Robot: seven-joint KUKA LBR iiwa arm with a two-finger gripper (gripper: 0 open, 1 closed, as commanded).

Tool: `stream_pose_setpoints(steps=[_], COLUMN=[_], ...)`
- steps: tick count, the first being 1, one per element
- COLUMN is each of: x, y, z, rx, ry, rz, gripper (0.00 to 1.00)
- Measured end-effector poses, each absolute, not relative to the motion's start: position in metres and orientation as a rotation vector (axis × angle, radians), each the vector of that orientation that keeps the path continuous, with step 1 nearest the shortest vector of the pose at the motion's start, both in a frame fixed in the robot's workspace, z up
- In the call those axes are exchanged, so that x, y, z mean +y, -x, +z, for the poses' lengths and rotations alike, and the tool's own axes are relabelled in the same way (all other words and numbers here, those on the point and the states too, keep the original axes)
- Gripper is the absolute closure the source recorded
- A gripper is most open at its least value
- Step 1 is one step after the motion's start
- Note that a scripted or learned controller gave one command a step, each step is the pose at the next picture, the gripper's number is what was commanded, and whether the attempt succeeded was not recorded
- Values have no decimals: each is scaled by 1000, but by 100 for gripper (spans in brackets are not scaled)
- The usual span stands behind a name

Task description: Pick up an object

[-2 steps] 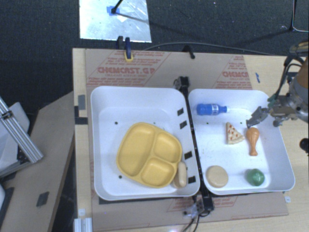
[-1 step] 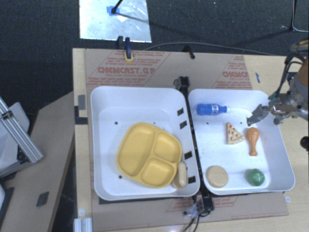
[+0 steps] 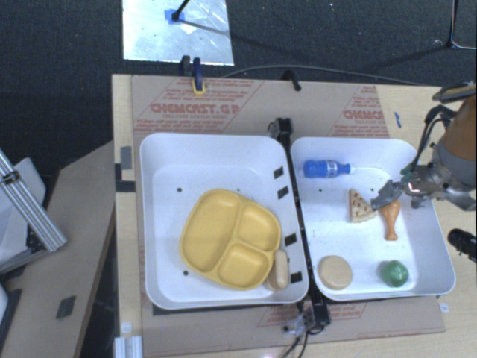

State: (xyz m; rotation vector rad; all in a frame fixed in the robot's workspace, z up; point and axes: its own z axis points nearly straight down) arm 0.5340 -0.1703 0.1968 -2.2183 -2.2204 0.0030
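My gripper (image 3: 401,198) reaches into the right bin (image 3: 431,233) from the right and stands open over the upper end of an orange-brown drumstick (image 3: 390,222). Whether it touches the drumstick I cannot tell. Just left of the gripper lies a pizza slice (image 3: 361,206). A blue bottle (image 3: 325,169) lies on its side at the back of the bin. Near the bin's front wall sit a round tan bun (image 3: 335,272) and a green lump (image 3: 394,273).
The left bin (image 3: 168,192) holds a yellow divided plate (image 3: 229,237) with a pale bread roll (image 3: 279,268) at its right edge. A black divider strip (image 3: 294,215) runs between the bins. A metal rail (image 3: 30,207) juts in at the far left.
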Motion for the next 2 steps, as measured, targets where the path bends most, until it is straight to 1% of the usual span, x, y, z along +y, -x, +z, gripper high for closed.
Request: stream_pose_setpoints(steps=[2], x=[-155], y=[-528], z=[97], rx=[-2221], ry=[2217], rz=[2], gripper=[0])
